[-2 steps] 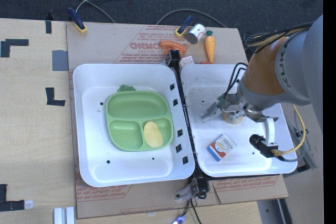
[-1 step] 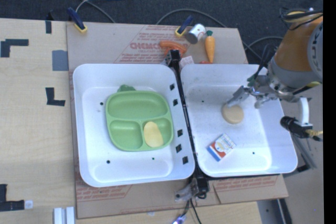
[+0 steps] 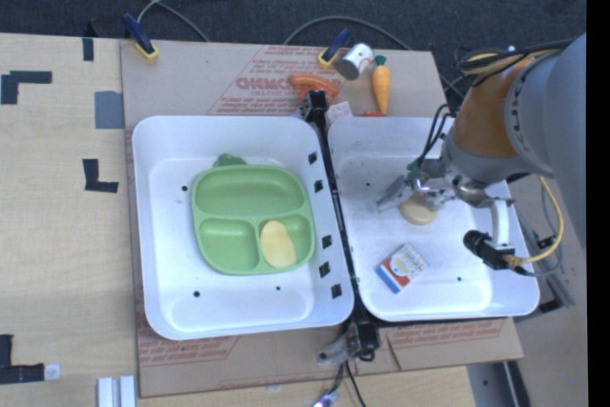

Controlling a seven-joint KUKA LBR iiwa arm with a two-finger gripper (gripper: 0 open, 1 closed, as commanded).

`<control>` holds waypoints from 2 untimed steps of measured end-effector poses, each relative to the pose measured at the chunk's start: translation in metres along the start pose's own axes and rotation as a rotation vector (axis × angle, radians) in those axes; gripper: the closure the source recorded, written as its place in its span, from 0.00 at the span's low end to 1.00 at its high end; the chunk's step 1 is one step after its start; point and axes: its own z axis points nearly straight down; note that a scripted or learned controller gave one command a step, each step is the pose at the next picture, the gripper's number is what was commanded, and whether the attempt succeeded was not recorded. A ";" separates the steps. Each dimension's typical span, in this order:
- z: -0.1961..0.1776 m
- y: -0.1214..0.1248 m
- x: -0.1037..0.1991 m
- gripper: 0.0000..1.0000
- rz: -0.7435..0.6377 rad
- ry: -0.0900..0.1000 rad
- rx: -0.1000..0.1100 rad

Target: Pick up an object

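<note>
In the right bin (image 3: 477,300), my gripper (image 3: 420,193) hangs low over a beige rounded object (image 3: 417,213), which shows just below it and is partly covered by it. A small white box with red and blue print (image 3: 402,267) lies nearer the bin's front. The left bin (image 3: 162,205) holds a green divided plate (image 3: 250,216) with a yellow oval piece (image 3: 277,244) in its lower right compartment. The grey arm with its orange band (image 3: 486,114) comes in from the right.
Behind the bins, a toy carrot (image 3: 380,87), a small white cup (image 3: 357,60) and an orange piece (image 3: 315,83) lie on the cardboard. Black clips run along the divider (image 3: 329,195) between the bins. A yellow cable (image 3: 548,234) loops by the arm.
</note>
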 end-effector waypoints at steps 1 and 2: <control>-0.012 0.003 0.000 1.00 -0.001 0.000 -0.008; -0.125 -0.015 0.015 1.00 -0.002 0.004 0.007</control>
